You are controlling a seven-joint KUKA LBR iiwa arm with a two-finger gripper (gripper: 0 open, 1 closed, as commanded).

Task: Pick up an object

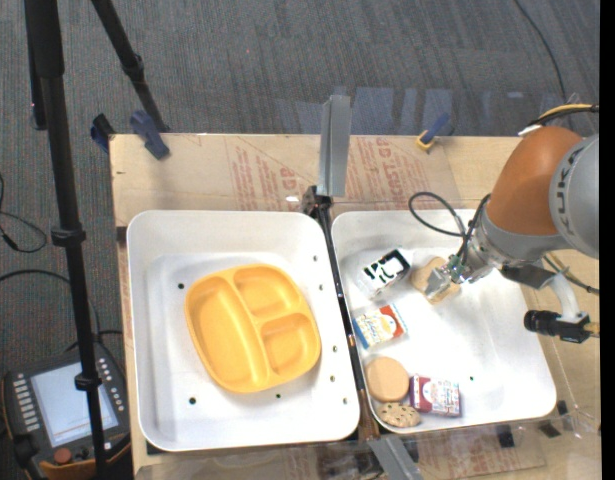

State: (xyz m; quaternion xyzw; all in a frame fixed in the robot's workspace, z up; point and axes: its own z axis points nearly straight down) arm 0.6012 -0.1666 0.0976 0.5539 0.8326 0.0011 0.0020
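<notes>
At the centre left of the frame we are seeing a yellow divided tray (253, 326) lying in the left bin (147, 268). Moving right, the right bin (507, 368) is holding a black-and-white packet (386, 266), a small carton (379, 325), a round cookie (388, 378) and a red box (435, 395). At the centre right our gripper (442, 280) is hanging just over a tan object (423, 276); we cannot tell its state. We are judging this the approach step: next we need to settle on that object and clamp.
</notes>
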